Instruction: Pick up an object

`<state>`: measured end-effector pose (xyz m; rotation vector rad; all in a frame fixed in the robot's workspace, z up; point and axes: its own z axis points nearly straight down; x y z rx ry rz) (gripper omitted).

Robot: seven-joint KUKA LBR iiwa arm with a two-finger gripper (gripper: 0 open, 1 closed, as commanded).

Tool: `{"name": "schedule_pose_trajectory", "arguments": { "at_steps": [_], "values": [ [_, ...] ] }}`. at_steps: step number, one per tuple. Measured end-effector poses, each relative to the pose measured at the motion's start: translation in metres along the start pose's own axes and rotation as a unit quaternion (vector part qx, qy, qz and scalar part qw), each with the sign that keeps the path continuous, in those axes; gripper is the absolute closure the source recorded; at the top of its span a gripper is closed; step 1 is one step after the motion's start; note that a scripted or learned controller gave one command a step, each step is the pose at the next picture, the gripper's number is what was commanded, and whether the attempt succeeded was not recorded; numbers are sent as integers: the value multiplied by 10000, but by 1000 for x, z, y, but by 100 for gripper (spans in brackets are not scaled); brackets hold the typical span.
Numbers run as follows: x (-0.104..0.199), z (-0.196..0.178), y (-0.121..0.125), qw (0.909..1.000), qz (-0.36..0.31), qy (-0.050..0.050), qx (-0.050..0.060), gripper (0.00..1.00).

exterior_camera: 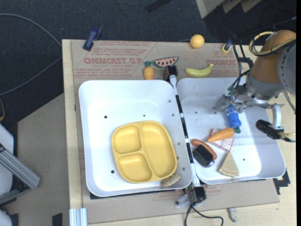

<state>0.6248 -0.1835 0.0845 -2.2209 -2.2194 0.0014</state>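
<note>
Gripper [231, 108] low over a blue object [232, 117] in the right bin [263, 171], the pick apparently at the grasp stage.

The blue object lies in the upper middle of the right bin, directly under the wrist, its top end lost among the metal parts of the gripper, so whether it is pinched or merely covered cannot be told. Just below it sit a carrot [221, 135], a black block [204, 155] and a pale wedge [229, 166], crowded toward the divider. The next move probably calls for a straight lift, clear of the carrot. Open floor lies toward the bin's right wall and upper left corner; the left bin [94, 98] holds a yellow divided plate [142, 151].
</note>
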Motion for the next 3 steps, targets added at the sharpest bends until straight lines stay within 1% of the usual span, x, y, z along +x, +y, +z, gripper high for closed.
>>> {"name": "schedule_pose_trajectory", "arguments": {
  "at_steps": [1,2,3],
  "values": [
    [0,-11,1,10000,0,-5,-13,100],
    [56,0,32,10000,-9,8,20,100],
    [126,-102,1,10000,-14,0,-29,100]
  ]
}}
